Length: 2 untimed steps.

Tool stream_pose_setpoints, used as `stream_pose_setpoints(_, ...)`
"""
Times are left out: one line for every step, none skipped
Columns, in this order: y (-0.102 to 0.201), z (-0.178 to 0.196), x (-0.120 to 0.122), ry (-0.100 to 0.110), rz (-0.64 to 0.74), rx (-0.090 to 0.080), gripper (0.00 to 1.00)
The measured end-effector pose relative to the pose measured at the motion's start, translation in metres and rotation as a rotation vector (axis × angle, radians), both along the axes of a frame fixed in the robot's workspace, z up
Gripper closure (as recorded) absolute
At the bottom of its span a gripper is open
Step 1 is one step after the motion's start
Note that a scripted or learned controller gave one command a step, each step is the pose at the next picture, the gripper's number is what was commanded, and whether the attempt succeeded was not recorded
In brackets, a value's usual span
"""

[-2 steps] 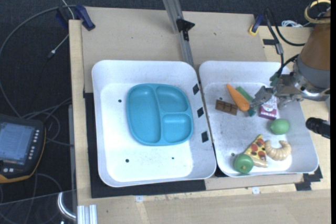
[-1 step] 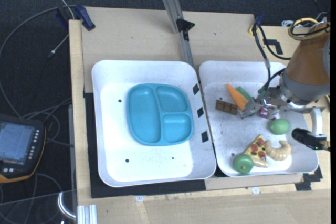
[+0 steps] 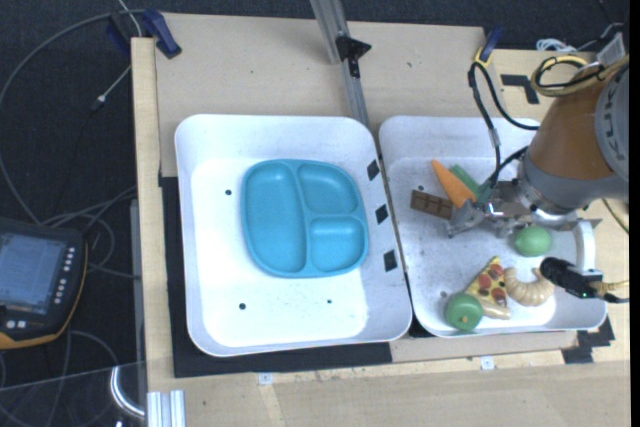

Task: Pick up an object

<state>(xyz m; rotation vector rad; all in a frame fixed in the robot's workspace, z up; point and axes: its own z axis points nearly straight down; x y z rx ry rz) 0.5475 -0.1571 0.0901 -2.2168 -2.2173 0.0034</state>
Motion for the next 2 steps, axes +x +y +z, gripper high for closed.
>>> stream_pose_setpoints(0.000, 0.014, 0.002, -0.006, 0.000, -0.001, 1.00)
stream_pose_setpoints(0.009, 0.073, 0.005, -0.013, 0.002, -0.004, 1.00)
